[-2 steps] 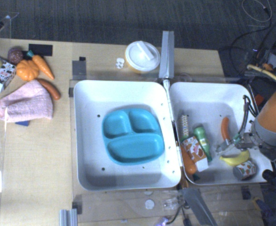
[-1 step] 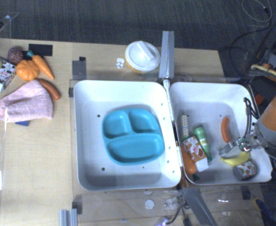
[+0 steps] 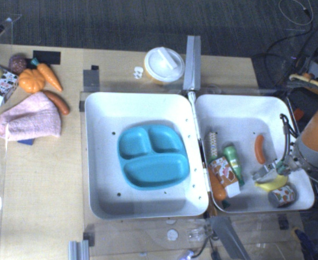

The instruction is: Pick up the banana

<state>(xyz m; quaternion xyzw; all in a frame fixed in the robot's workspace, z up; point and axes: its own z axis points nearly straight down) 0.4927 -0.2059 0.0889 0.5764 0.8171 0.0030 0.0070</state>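
Noted: banana (image 3: pixel 272 183) in right bin (image 3: pixel 240 104), near its front right corner beside a small can (image 3: pixel 282 195); gripper (image 3: pixel 273 170) directly over banana, finger state indeterminable.

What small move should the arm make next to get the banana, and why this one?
Probably a short descent straight onto the banana. The gripper sits right at the banana's upper edge in the right bin, near its right front corner, so little sideways travel seems needed. A can lies close beside the banana, so the move should stay clear of it.
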